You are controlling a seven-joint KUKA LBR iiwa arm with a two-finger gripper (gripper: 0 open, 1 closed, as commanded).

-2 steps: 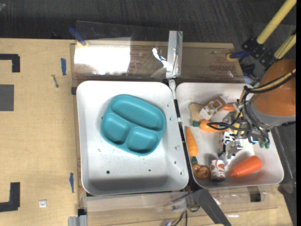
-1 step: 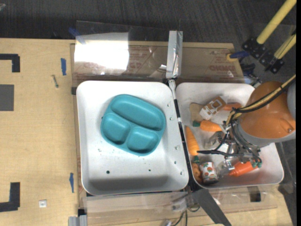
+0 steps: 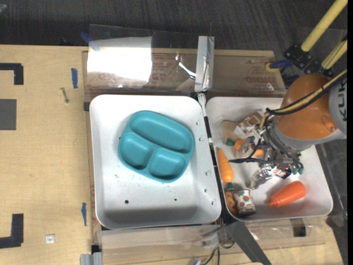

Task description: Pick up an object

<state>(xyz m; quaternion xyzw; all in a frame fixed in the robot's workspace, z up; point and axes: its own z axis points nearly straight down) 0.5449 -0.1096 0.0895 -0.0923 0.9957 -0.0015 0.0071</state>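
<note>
The arm's orange band (image 3: 305, 115) hangs over the right bin (image 3: 320, 164), and my gripper (image 3: 270, 160) is down low among the clutter in the bin's middle. Under and around it lie small dark and white items (image 3: 271, 173) that I cannot tell apart. A long orange carrot (image 3: 224, 165) lies along the bin's left wall. A thicker orange carrot (image 3: 287, 194) rests at the front right, just past the gripper. A small printed can (image 3: 245, 201) lies at the front left, and a white-and-brown packet (image 3: 248, 128) sits at the back.
The left bin (image 3: 105, 164) holds a teal divided plate (image 3: 156, 144) turned at a slant. A metal divider post (image 3: 204, 62) stands behind the seam between the bins. Yellow poles (image 3: 330, 15) cross the top right corner. A wooden bench (image 3: 38, 148) lies to the left.
</note>
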